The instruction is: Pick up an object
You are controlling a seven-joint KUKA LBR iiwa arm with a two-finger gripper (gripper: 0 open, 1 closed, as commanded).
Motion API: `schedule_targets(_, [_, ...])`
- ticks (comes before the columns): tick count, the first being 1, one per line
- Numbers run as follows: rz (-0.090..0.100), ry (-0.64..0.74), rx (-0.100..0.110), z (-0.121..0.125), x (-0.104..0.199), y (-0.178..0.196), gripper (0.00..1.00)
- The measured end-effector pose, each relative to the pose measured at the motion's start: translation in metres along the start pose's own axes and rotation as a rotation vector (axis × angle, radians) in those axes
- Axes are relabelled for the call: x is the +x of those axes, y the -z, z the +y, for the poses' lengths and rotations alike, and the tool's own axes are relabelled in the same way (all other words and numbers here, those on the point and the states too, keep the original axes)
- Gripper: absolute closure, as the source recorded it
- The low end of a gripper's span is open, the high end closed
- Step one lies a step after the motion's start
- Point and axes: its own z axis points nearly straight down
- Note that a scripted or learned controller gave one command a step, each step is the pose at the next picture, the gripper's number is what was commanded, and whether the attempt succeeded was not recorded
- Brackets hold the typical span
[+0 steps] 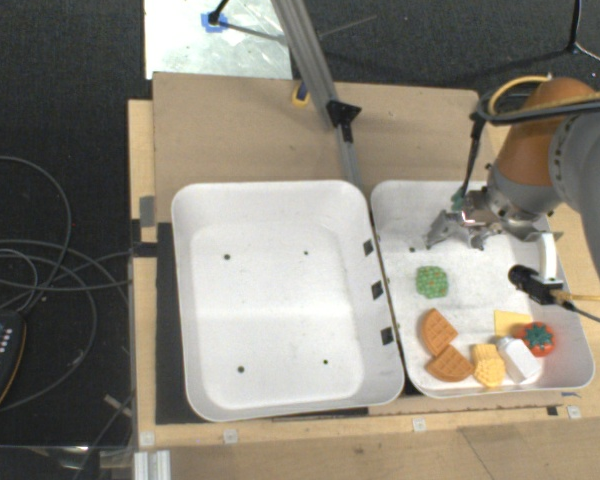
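Note:
My gripper hovers over the upper part of the right bin, its grey fingers spread open with nothing between them. Just below it lies a green knobbly ball, apart from the fingers. Along the bin's near edge lie two orange waffle pieces, a yellow waffle piece, a yellow wedge, a white block and a red tomato-like toy.
The left bin sits beside the right one, joined by black clips. A slanted grey pole crosses the bench behind the bins. The arm comes in from the right over the right bin's far corner.

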Motion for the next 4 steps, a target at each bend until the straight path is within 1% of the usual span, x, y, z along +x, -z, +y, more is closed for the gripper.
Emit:
schedule_targets(1, [-0.001,-0.001,-0.003,0.000,0.000,0.002,0.00])
schedule_targets(2, [-0.002,0.002,-0.007,0.002,0.000,0.014,1.00])
schedule_targets(3, [-0.003,-0.005,-0.009,-0.005,-0.007,0.066,1.00])
schedule_targets(4, [-0.003,-0.003,-0.011,-0.003,-0.007,0.119,1.00])
